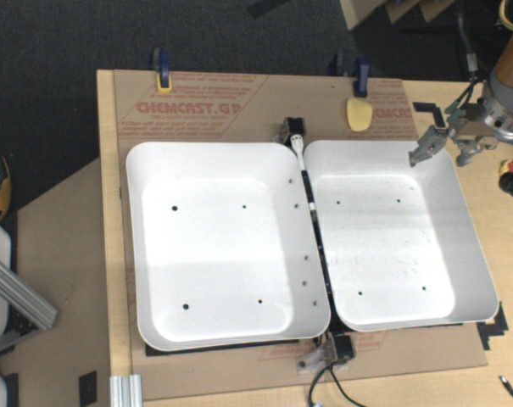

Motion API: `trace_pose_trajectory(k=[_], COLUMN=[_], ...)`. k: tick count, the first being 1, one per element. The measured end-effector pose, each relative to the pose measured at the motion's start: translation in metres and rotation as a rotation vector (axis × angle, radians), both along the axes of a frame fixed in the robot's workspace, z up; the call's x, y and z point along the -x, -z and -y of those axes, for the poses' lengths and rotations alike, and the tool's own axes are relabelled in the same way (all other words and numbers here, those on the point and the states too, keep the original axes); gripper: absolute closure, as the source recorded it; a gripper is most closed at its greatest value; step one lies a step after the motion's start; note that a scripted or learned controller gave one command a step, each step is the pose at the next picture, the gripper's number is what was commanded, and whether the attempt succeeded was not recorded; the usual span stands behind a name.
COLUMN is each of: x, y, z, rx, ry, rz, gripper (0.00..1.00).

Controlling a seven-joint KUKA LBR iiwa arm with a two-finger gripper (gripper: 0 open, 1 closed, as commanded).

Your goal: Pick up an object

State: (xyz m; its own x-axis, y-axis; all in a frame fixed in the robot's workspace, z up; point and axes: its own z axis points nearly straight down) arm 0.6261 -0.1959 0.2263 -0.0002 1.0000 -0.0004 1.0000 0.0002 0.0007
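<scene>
two white bins (222, 244), brown board (239, 100), dark carpet (69, 24)

Board, far left (192, 106): you can read red print "CHEMCAST GP" on the brown protective sheet covering the bench, beyond the left bin.
Line above it: a smaller red line is printed there; you cannot make it out.
Board, far right (392, 108): the same red print repeats, partly covered and not readable in full.
Bins (214, 155): no lettering; you see black dots only.
</scene>
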Motion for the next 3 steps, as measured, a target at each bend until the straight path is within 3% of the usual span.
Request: trace_pose_trajectory(k=[1, 2, 3], x=[-0.001, 0.013, 0.043], y=[-0.011, -0.039, -0.074], z=[0.0, 0.029, 0.028], rx=[0.001, 0.003, 0.001], ry=[0.0, 0.003, 0.001], rz=[0.004, 0.004, 0.003], gripper=[1.0, 1.0, 1.0])
